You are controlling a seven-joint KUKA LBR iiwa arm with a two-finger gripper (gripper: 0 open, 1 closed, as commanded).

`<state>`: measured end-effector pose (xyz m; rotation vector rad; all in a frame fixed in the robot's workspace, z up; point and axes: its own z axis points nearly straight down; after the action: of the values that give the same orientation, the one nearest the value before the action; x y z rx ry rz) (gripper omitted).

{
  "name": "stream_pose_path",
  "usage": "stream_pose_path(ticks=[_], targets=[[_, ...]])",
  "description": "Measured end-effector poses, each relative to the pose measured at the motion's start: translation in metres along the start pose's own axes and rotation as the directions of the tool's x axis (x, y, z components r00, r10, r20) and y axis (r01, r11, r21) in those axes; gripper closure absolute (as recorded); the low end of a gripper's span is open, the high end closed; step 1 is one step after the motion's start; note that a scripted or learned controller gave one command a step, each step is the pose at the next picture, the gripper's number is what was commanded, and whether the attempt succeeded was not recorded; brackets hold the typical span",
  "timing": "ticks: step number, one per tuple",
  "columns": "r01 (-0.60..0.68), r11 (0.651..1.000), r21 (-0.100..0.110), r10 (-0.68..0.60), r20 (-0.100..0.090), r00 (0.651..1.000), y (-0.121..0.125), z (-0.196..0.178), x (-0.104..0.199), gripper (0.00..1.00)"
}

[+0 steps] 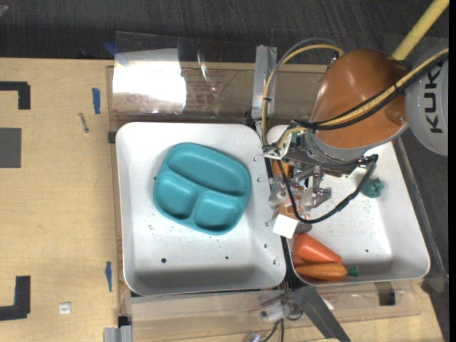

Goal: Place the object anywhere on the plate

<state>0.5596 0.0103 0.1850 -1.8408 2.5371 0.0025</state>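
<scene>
Pickup is the step in hand, judged from the layout: the carrot (317, 251) lies at the lower left of the right bin (399, 241), and the teal plate (202, 187) sits apart in the left bin (135, 212). The gripper (303, 194) hangs wrist-down at centre frame, just above the carrot; its opening cannot be told. The next move calls for descent, closure, then leftward transfer.

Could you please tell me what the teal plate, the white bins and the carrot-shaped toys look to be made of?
Plate: likely moulded plastic, matte to satin teal, with rounded compartment walls and soft highlights.
Left bin and right bin: probably plastic, semi-gloss white, with rounded corners and faint sheen.
Carrots: apparently plastic or rubber, smooth orange with a green tip; the finish is hard to judge.
</scene>
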Motion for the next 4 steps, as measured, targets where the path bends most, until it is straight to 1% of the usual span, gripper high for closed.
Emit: stream_pose_path(ticks=[1,2,3,4], targets=[[-0.071,0.997,0.01,0.071,0.003,0.997,-0.042,-0.117,-0.049,1.0],[-0.23,0.973,0.005,0.23,0.003,0.973,-0.069,-0.136,-0.088,1.0],[-0.038,0.999,-0.001,0.038,-0.004,0.999,-0.048,-0.111,-0.007,1.0],[0.072,0.997,-0.01,-0.072,-0.002,0.997,-0.005,-0.014,-0.093,1.0]])
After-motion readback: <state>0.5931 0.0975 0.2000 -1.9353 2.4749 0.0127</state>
